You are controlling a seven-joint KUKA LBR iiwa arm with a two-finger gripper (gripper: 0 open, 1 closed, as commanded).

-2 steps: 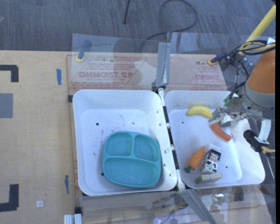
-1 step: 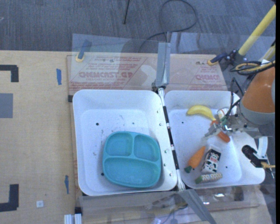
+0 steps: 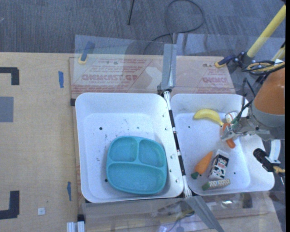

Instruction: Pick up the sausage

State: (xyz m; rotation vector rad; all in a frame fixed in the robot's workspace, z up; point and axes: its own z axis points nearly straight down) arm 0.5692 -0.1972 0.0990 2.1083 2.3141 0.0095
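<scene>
the arm [image 3: 271, 102] has a rounded orange band over a grey collar. below it sits a metallic gripper [image 3: 229, 131] assembly, with thin dark cables running alongside.

Teal plate [image 3: 136, 165]; yellow banana [image 3: 207, 114]; orange carrot [image 3: 204, 162]; white bins [image 3: 86, 113].

A robotics lab, by every sign: pale wooden worktop [image 3: 31, 149] marked with black tape squares [image 3: 10, 76] and blue tape strips [image 3: 60, 79]; two shallow white bins [image 3: 86, 108] fixed side by side under clear acrylic sheets [image 3: 122, 63]; loose black cables [image 3: 181, 13] trailing over grey carpet [image 3: 54, 22]; grey arm with orange band [image 3: 274, 93] reaching in from the right; yellow pole [image 3: 269, 28] clamped nearby.
</scene>
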